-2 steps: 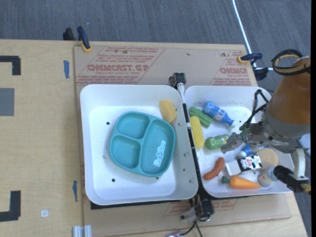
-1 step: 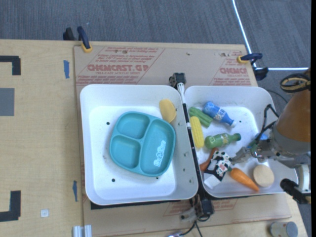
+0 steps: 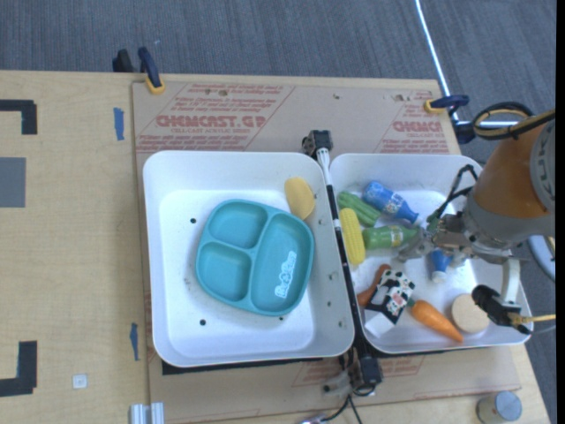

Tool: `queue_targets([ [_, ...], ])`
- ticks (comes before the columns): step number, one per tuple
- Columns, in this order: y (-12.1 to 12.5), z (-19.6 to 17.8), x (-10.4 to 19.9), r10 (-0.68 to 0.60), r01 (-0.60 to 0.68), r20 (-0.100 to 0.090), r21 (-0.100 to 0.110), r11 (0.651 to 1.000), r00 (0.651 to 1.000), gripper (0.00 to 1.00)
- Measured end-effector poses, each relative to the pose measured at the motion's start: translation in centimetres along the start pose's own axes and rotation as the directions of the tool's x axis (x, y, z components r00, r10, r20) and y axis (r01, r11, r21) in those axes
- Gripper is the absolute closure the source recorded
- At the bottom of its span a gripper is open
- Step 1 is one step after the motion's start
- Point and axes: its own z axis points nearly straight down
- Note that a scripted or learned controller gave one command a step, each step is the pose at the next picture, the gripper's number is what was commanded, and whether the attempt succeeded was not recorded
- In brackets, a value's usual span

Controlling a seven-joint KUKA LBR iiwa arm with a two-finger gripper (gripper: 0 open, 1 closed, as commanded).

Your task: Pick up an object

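In the right bin (image 3: 371,338), the carrot (image 3: 434,319) is seen near, its long axis slanting left-far to right-near; the gripper (image 3: 439,244) hangs just beyond it, near a small blue piece (image 3: 438,264); whether it is spread or pressed together cannot be told

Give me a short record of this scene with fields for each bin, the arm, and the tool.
left bin: teal divided plate; yellow lemon-like toy at its right wall
right bin: corn cob, blue bottle, green bottle, carrot, black and white cow, round tan piece
arm: over the right bin
tool: low among the bottles; grip unclear
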Motion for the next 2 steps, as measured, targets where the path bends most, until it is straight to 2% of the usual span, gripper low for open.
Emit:
queue_targets([
  [1,0.1,-1.1,0.0,0.001,-0.001,0.001,-0.004,1.000,1.000,1.00],
  [2,0.2,-13.6,6.3,0.023,-0.023,-0.001,0.002,1.000,1.000,1.00],
])
